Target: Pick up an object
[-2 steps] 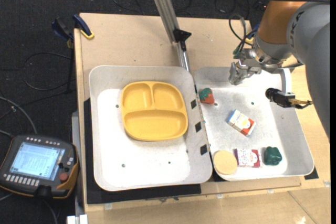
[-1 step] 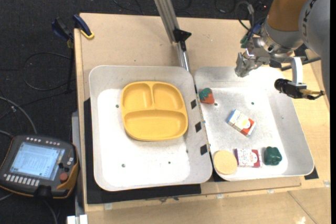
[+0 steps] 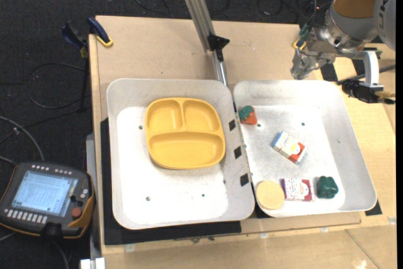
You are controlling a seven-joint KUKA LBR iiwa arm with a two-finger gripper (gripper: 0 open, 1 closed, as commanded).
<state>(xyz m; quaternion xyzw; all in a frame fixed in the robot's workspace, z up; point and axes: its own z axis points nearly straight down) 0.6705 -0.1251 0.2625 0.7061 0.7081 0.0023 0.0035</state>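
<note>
the grey arm with its orange band is reaching in from the upper right, and its gripper [image 3: 305, 66] is hanging above the bench just past the far rim of the right bin [image 3: 352, 135], over bare bench top and not over any object. whether the gripper is open or closed i cannot tell from this slanted view, since the tip is small and dark against the bench; nothing is showing beneath it. the things to pick are all lying in the right bin: a small red and green toy [image 3: 248, 114] is sitting near the bin's left wall toward the far side, a white and orange carton [image 3: 289, 147] is lying tilted near the middle, and along the near edge a round tan disc [image 3: 271, 194], a small dark red packet [image 3: 296, 189] and a dark green lump [image 3: 326, 186] are lining up in a row, the disc and the packet touching or nearly so, the green lump just beside the packet. the left bin [image 3: 126, 135] is holding a yellow divided tray [image 3: 185, 133], which is resting flat toward its far half. a handheld control pendant [image 3: 44, 197] with a lit screen is lying on the floor at the lower left, well apart from the bench.
</note>
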